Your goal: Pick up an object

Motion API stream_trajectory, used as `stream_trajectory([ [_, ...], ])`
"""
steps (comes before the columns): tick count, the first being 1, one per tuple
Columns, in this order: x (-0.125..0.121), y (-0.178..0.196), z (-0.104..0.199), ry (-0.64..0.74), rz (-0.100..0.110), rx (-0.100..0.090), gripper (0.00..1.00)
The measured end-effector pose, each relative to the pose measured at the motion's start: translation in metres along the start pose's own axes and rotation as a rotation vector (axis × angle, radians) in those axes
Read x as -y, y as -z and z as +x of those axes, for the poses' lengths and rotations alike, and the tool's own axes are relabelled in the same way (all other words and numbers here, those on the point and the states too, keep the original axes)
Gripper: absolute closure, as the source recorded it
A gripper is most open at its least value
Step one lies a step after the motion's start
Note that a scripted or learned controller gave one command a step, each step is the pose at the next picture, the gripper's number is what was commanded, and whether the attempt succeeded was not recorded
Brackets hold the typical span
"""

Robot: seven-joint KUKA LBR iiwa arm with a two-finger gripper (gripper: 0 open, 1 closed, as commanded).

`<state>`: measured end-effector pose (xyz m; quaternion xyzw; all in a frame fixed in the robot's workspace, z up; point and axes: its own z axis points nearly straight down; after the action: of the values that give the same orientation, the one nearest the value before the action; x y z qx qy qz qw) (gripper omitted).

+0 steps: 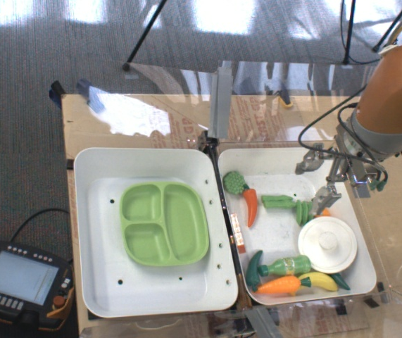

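Hovering over the right bin (pixel 367 259), the gripper (pixel 325 204) is seen at that bin's far-right part, just above a green bean-pod toy (pixel 285 203) and the white lidded bowl (pixel 327 243). Whether anything is held cannot be told, and the spread of the tool is not resolved at this slant.

No single target is named by the task, so the nearest candidate is judged to be the green pod piece, lying flat and roughly left-to-right in the middle of the bin. It is taken for hollow plastic play food: light, stiff, smooth and likely slippery (a rounded form tends to squirt out of a shallow pinch). A hold across its narrow width, near mid-length, is judged safest.

Other items noted:
- red-orange carrot (pixel 250 204) with a green leafy top, left of the pod, well apart from the bowl;
- green bottle (pixel 286 265), orange carrot (pixel 283 285) and yellow banana (pixel 320 280), crowded together along the near wall, touching or nearly so;
- white bowl, round and broad, judged poor for a two-finger pinch except at its lid knob.

A green divided plate (pixel 164 223) is lying alone in the left bin (pixel 91 210).
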<state>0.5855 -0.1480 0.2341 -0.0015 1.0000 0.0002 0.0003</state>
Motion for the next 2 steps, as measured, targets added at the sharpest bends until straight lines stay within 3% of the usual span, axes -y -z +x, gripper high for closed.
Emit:
stream_trajectory([
  [1,-0.038,-0.149,-0.017,0.163,-0.003,-0.003,0.00],
  [2,-0.070,-0.147,-0.004,0.078,-0.002,-0.001,0.00],
])
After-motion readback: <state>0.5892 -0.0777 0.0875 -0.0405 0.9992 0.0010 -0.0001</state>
